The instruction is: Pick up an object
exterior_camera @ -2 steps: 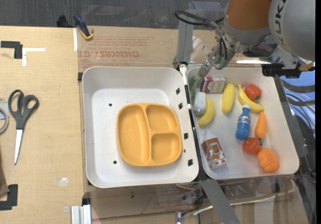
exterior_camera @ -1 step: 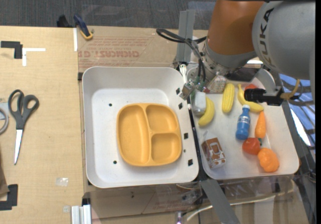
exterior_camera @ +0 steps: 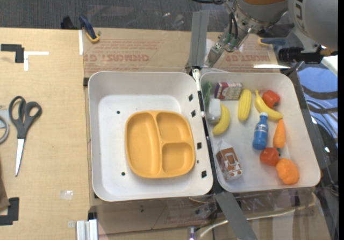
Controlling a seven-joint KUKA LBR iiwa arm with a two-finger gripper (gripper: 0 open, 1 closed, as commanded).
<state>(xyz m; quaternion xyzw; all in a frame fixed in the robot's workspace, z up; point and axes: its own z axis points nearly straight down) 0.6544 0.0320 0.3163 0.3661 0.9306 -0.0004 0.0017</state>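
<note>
Fixed overhead view, two shallow white plastic bins side by side at centre frame. The left-hand white bin (exterior_camera: 102, 142) carries a yellow three-compartment plastic plate (exterior_camera: 159, 143), lying flat.

The right-hand white bin (exterior_camera: 301, 126) carries the candidate objects, crowded together: a blue plastic bottle with white cap (exterior_camera: 260, 132) at centre; a yellow corn cob (exterior_camera: 244, 104) upright above and left of it; a yellow banana (exterior_camera: 222, 120) near the bin's left wall; a second yellow banana (exterior_camera: 267, 108) just beside a red-orange pepper-like piece (exterior_camera: 271, 97); an orange carrot (exterior_camera: 279, 134) right of the bottle; a round orange fruit (exterior_camera: 287, 171) at lower right; a small red piece (exterior_camera: 269, 155) next to it; a brown-and-white carton (exterior_camera: 228, 162) at lower left; a small red-and-white box (exterior_camera: 228, 91) at the upper edge.

The two-finger gripper (exterior_camera: 224, 44) hangs at upper centre-right of the frame, over the cardboard beyond the bins' far rim, well apart from every object. Nothing lies between its fingers; whether the jaws are spread or closed cannot be told at this angle.

Judged risks: a descent from here would have to cross the far rim; a low approach could clip the rim or the hinge between the bins. Objects touch or nearly touch, so fingers may straddle two, or nudge one aside. Rounded fruit and the bottle look likely to roll or slip from a narrow pinch.
</note>
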